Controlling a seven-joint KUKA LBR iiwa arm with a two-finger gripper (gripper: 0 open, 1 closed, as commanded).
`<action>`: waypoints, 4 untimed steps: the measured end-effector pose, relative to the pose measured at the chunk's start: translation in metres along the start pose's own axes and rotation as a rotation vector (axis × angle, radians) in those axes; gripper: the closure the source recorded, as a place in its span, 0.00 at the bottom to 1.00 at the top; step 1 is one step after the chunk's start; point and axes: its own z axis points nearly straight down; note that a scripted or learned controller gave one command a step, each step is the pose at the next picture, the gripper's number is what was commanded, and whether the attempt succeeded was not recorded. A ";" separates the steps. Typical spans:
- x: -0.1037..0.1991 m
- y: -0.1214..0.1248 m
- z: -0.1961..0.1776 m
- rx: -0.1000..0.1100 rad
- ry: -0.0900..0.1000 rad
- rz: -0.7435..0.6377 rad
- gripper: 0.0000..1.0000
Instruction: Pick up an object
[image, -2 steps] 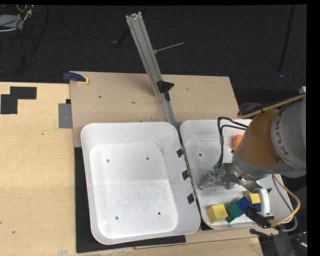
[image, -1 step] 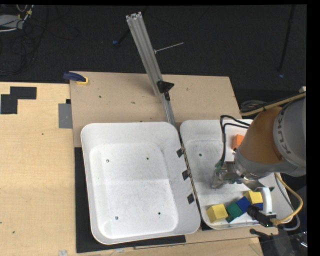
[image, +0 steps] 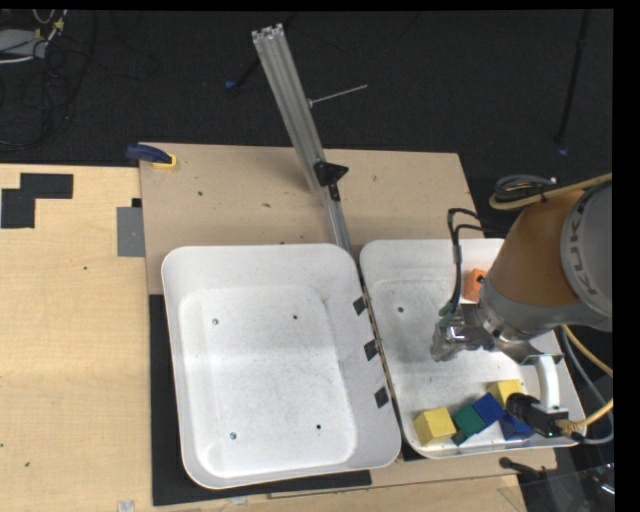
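My gripper (image: 447, 338) hangs low over the middle of the right bin (image: 405, 280), under the orange band of the arm. Several small blocks lie at that bin's near edge: a yellow cube (image: 434, 425), a green block (image: 467, 421), a blue block (image: 492, 410) and a second yellow block (image: 507, 390). An orange object (image: 478, 277) peeks out at the bin's far right, partly hidden by the arm. I see nothing between the fingers, and the blocks lie nearer the front than the gripper.
The left bin (image: 265, 360) sits beside the right one, with black clips along the shared rim. A slanted aluminium rail (image: 300, 120) rises behind the bins. Cables trail at the arm's right.
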 end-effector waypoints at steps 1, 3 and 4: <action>-0.003 0.007 -0.061 -0.003 -0.001 0.000 1.00; 0.046 0.000 -0.095 0.005 0.002 -0.002 1.00; 0.102 0.003 -0.081 0.007 0.001 -0.002 1.00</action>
